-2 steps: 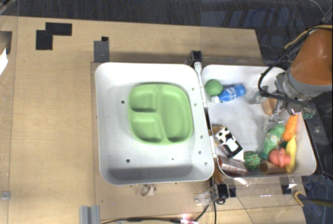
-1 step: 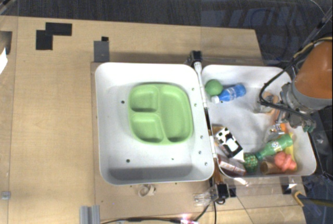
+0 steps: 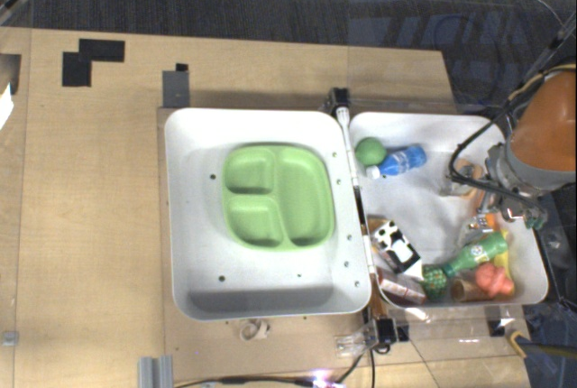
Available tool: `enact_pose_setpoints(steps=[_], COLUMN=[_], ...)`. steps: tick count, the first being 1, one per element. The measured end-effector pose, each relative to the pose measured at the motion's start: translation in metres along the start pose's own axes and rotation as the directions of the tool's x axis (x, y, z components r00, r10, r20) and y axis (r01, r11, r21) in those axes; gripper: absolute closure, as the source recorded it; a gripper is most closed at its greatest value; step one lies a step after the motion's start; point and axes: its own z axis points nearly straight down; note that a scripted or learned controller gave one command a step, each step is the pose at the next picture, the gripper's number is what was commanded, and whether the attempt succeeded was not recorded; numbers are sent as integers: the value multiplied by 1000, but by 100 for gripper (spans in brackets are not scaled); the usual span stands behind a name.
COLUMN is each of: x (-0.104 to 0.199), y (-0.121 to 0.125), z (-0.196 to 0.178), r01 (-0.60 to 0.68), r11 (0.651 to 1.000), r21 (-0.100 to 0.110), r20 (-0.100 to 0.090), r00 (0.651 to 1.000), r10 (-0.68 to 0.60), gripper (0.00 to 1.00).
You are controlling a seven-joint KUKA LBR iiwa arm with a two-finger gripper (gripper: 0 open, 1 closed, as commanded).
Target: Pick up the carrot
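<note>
Camera view is looking down at a slant on the bench (image 3: 81,242), where two white bins are sitting side by side. Nearest the camera, along the front wall of the right bin (image 3: 532,287), a cluster of toys is lying close together: a pinkish tube (image 3: 403,291), a dark green knobbly piece (image 3: 435,280), a brown cylinder (image 3: 460,290) and a coral-coloured lumpy toy (image 3: 492,280). A green bottle (image 3: 478,253) is lying tilted just behind them, touching the coral toy. A black-and-white patterned block (image 3: 393,243) is resting to the left, near the wall between the bins.

A little farther back, the gripper (image 3: 494,213) is hanging low over the right side of this bin, just behind the green bottle. A small orange shape, which is looking like the carrot (image 3: 488,220), is peeking out right under the gripper. Most of it is hidden, so whether the gripper is open, closed or clamping on anything cannot be told.

The left bin (image 3: 194,197) is holding a light green divided plate (image 3: 275,195) in its middle.

Farther still, the orange band (image 3: 548,135) of the arm is reaching in from the right. At the right bin's far left corner, a green ball (image 3: 369,150) is touching a blue bottle (image 3: 402,161).
</note>
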Motion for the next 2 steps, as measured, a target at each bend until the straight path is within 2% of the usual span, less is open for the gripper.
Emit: enact_pose_setpoints(steps=[1,2], x=[-110,-51], y=[-10,-5], z=[-12,1], r01=[167,262], r11=[986,965], r21=[-2,-1], r20=[-4,-2], r00=[986,965], r10=[-168,-262], gripper=[0,0])
